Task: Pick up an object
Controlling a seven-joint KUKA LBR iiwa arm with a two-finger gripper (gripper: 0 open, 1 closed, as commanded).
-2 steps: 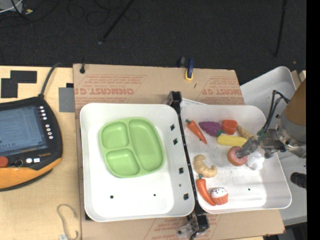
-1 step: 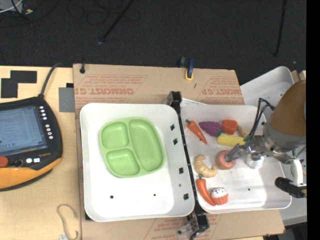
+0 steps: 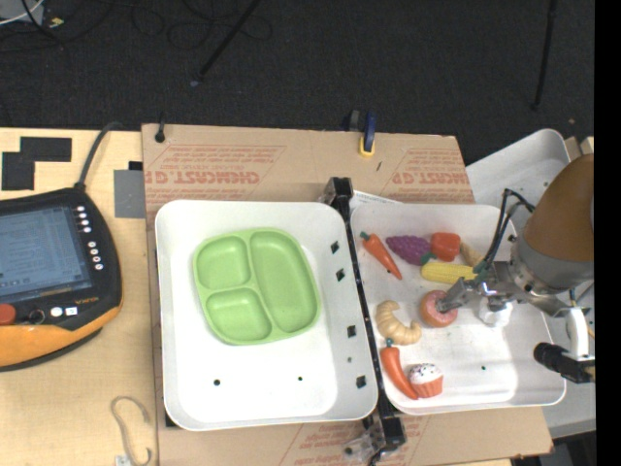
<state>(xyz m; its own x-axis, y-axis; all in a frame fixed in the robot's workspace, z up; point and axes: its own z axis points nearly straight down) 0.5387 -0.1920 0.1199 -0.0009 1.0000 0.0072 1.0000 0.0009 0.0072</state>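
The gripper (image 3: 449,304) reaches in from the right over the right bin (image 3: 505,382), its tip at a round pink-red toy (image 3: 436,310); whether it is clenched on the toy cannot be told from this angle. Around it in the same bin lie a yellow corn cob (image 3: 446,273), a red piece (image 3: 445,245), purple grapes (image 3: 408,249), a carrot (image 3: 380,254), a tan croissant (image 3: 398,322), a red chilli (image 3: 398,371) and a small cupcake (image 3: 426,379). The bin's lower right floor is bare. The left bin (image 3: 254,396) holds a green three-compartment tray (image 3: 256,286), with open white floor all round it. A tablet controller (image 3: 53,275) sits well apart, left of the bins.
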